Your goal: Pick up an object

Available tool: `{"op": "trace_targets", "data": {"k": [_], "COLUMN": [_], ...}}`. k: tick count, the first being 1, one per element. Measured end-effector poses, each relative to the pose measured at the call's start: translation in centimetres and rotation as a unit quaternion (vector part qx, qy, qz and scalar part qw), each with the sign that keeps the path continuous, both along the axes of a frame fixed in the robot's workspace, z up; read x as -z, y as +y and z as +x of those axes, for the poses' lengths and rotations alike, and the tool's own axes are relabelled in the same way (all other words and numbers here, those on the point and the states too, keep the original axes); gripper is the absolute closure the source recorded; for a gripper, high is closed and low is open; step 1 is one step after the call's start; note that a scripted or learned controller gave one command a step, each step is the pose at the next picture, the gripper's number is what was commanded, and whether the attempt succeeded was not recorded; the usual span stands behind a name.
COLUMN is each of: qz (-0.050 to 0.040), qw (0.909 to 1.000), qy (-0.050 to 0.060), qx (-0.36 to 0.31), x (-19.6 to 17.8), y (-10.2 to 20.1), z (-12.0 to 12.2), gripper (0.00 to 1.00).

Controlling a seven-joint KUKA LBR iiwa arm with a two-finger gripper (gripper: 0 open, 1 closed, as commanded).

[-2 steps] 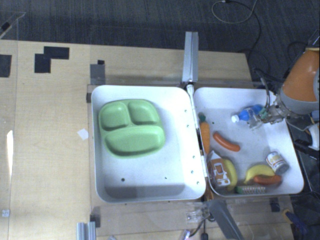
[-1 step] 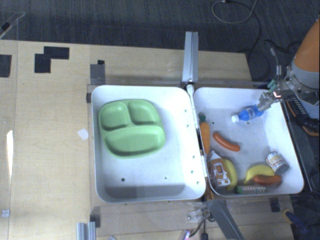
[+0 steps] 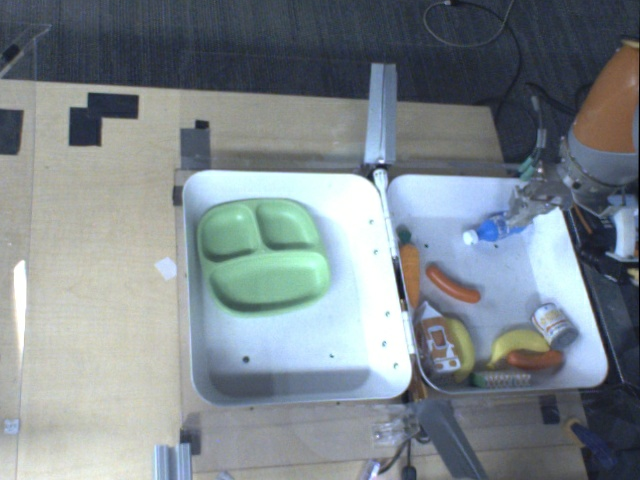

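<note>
arm [image 3: 607,128] | enters at right edge, upper right of frame | orange band above wrist | gripper [image 3: 530,200] angled down-left | finger state unclear

Desk [image 3: 90,298]: pale wood look, matt, smooth. Two bins, left bin [image 3: 290,368] and right bin [image 3: 580,298]: white plastic, smooth, faint sheen. Divided tray [image 3: 262,255], left bin: green plastic, soft gloss. Bar [image 3: 380,118] between bins, upper centre: bare metal, brushed grey. Floor [image 3: 250,18] along top of frame: dark carpet, rough weave. Sausage [image 3: 453,284], right bin: orange-red, glossy. Can [image 3: 553,324], lower right: metal, shiny ends. Bottle [image 3: 495,229], upper right: clear plastic, blue label.
</note>
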State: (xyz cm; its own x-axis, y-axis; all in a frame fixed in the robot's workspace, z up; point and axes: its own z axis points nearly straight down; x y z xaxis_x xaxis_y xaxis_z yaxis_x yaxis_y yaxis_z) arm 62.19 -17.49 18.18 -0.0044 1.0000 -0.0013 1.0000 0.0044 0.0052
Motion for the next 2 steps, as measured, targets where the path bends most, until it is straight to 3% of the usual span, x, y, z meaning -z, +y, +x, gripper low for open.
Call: {"op": "trace_targets", "data": {"k": [1, 2], "qz": [0.0010, 0.0013], "qw": [0.9954, 0.9699], "qy": [0.000, 0.001], "qx": [0.096, 0.243], "x": [-2.7, -3.3], "y": [3.7, 8.8], "z": [-4.9, -1.0], "gripper": [1.00, 1.00]}}
